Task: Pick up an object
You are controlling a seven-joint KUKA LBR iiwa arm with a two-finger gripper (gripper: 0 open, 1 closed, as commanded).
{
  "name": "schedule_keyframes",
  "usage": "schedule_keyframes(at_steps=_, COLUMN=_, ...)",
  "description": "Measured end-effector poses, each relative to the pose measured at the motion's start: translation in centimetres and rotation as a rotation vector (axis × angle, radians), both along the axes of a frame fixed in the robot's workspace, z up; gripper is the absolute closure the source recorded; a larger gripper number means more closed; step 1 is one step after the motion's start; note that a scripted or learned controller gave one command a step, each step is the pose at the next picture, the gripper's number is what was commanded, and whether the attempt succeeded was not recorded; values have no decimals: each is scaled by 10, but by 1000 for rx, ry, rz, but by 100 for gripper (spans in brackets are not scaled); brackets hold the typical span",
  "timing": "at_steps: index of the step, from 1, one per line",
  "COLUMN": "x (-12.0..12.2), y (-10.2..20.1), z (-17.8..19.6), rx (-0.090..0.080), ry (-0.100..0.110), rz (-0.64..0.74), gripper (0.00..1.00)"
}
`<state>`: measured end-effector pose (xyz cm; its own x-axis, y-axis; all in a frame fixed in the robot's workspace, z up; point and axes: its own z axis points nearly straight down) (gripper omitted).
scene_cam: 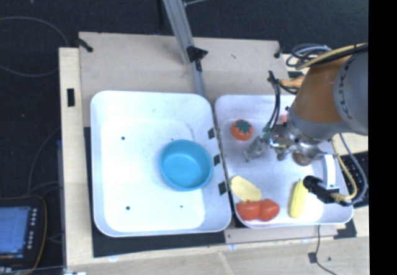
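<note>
Red pepper (258,210) and yellow pieces line the right bin's (273,103) near wall — end effector (253,153) above, empty, fingers parted.

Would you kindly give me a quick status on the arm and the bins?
Gripper low in right bin, nothing seen between its fingers. Tomato just beside it, untouched. Blue bowl alone in left bin.
</note>
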<state>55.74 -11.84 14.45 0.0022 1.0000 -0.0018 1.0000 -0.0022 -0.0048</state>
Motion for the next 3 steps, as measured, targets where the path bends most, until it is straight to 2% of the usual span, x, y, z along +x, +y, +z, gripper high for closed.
schedule_keyframes(at_steps=1, x=0, y=-2, z=-47, rx=0, ry=-2, rz=0, gripper=0)
schedule_keyframes(at_steps=2, x=2, y=-1, z=-32, rx=3, ry=-9, rz=-8, gripper=100)
schedule_keyframes(at_steps=3, x=-1, y=-2, z=13, rx=3, ry=-8, rz=-7, gripper=100)
